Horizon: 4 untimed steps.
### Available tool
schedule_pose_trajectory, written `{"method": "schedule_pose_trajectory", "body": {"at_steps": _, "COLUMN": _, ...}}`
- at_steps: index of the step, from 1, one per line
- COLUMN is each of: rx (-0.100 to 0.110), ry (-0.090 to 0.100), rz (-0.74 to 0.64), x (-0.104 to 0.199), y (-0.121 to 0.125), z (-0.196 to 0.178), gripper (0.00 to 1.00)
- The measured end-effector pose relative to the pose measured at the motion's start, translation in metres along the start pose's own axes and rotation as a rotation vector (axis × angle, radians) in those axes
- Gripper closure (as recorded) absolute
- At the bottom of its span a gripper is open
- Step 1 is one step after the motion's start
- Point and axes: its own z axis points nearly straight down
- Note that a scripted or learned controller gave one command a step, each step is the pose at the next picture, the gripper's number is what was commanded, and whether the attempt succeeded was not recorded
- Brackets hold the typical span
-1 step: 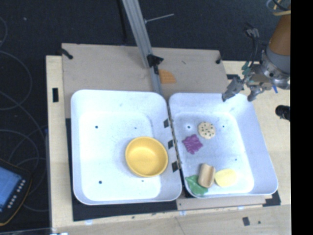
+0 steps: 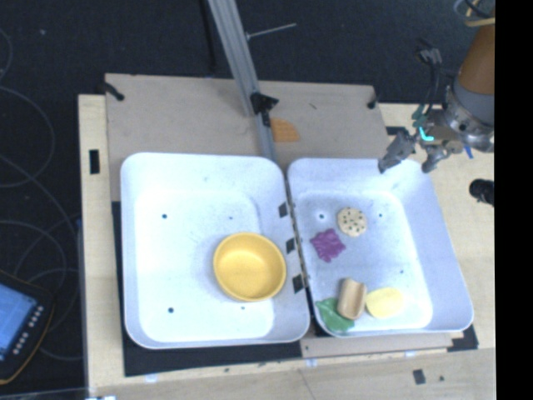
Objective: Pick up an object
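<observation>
You see the gripper (image 2: 410,157) spread open, grasping nothing, above the right bin (image 2: 433,223) far corner; picking remains undone.

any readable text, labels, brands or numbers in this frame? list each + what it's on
None legible.
Handheld screen at the left edge: glows blue, content too small and blurred to read.
Yellow bowl, cookie, purple piece, tan cylinder, yellow lump, green piece: no print seen.
White bins, gripper: no markings that can be read.
</observation>
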Motion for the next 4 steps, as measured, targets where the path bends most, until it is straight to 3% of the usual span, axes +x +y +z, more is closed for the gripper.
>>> {"method": "schedule_pose_trajectory", "body": {"at_steps": 2, "rx": 0.006, "ry": 0.0, "rz": 0.005, "x": -0.006, "y": -0.001, "z": 0.126, "gripper": 0.0}}
{"method": "schedule_pose_trajectory", "body": {"at_steps": 3, "rx": -0.003, "ry": -0.001, "rz": 0.009, "x": -0.008, "y": 0.0, "z": 0.17, "gripper": 0.0}}
{"method": "schedule_pose_trajectory", "body": {"at_steps": 4, "rx": -0.009, "ry": -0.001, "rz": 0.009, "x": -0.008, "y": 0.002, "z": 0.155, "gripper": 1.0}}
